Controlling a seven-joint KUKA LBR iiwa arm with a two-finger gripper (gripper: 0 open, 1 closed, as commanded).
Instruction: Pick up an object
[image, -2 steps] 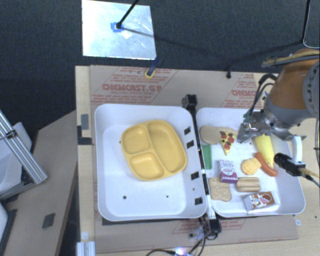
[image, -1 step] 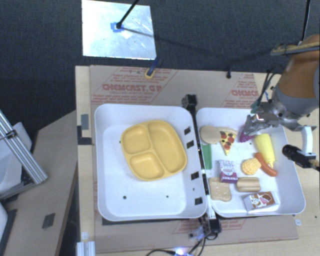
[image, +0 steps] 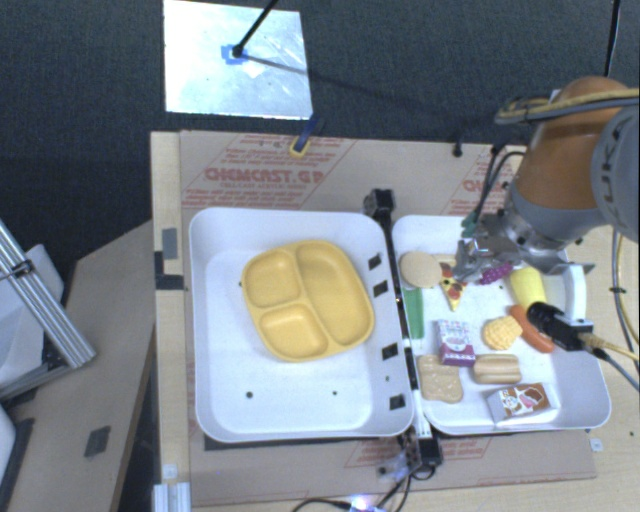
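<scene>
Red-and-yellow pizza slice toy (image: 453, 292) lies in the right bin (image: 596, 400), its long axis running toward the bin's near edge, directly under the gripper (image: 468, 262), beside a tan round piece (image: 420, 269); grip state unclear.

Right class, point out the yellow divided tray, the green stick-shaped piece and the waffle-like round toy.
yellow divided tray (image: 305, 298), camera view, on the ridge between its compartments.
green stick-shaped piece (image: 414, 316), camera view, mid-length.
waffle-like round toy (image: 499, 333), camera view, centre of its face.
</scene>
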